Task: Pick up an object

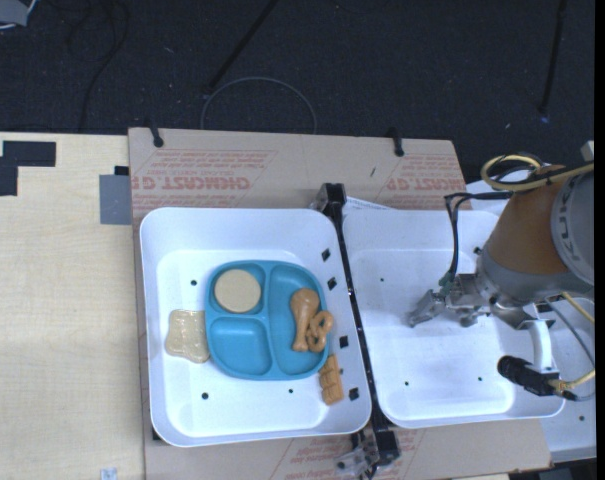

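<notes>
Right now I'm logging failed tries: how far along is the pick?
Done: nothing looks picked. The round cracker and pretzel lie in the blue divided plate, with a pale cookie and small tan snack beside it in the left bin. In hand: the gripper sits low in the right bin, away from them. Left: reach an object, grasp, lift.

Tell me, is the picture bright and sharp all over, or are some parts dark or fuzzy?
In the camera view, the white bins are brightly lit and a bit washed out, with only soft shadows; the blue tray and the food on it show clearly; the floor behind the bench is very dark, its cables faint; the robot's hand looks small and slightly fuzzy.
</notes>
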You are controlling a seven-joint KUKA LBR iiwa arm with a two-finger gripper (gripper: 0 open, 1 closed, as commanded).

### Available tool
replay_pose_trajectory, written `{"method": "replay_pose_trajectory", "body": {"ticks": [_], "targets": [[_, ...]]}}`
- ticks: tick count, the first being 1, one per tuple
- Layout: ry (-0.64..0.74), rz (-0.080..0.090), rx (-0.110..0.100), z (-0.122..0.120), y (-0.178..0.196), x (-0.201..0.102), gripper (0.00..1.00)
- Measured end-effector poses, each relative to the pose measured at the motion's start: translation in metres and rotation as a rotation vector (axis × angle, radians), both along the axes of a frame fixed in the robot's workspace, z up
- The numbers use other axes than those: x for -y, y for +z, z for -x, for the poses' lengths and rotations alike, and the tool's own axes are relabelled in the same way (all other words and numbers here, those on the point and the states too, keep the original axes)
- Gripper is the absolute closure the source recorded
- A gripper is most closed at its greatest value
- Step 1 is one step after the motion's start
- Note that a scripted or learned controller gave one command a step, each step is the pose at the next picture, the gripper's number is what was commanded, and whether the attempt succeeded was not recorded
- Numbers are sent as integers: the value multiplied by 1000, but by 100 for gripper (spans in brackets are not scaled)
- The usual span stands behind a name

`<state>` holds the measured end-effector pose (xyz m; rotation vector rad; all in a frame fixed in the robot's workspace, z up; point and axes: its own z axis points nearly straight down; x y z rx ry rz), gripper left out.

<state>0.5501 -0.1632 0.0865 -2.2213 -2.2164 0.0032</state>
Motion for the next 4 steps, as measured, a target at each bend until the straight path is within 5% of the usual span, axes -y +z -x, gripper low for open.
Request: {"method": "replay_pose_trajectory", "body": {"ticks": [1,4], "targets": [[-3,1,2,-1,12,1,100],[4,1,7,-10,151,-8,100]]}}
